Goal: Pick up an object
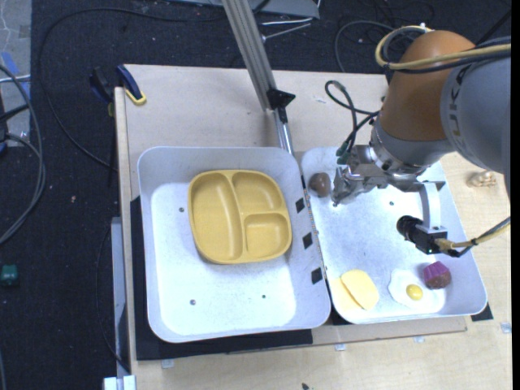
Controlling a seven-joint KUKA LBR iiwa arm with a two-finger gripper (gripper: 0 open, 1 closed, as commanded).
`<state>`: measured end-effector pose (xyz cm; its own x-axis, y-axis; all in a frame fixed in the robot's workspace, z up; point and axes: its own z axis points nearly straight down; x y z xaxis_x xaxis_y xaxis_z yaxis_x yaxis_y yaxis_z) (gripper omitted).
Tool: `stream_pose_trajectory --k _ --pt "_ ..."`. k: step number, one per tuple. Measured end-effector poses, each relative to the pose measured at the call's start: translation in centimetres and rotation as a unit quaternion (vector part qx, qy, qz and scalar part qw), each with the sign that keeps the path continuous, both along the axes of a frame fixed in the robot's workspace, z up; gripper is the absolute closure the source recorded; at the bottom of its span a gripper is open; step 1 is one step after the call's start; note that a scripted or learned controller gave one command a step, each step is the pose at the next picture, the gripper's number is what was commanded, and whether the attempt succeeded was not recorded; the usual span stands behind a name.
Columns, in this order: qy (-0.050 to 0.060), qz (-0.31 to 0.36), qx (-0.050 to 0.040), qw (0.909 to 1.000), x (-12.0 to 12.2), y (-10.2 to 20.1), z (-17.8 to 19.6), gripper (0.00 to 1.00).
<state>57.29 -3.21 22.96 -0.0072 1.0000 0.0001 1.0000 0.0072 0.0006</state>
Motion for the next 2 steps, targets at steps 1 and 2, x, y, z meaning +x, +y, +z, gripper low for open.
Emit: stream_pose_trajectory --k 1,2 --pt "-0.001 0.0 0.0004 1.0 2.1 4.5 0.1 1.0" --pt "0.0 0.001 0.0003 1.0 3.4 10.2 -0.8 1.0"
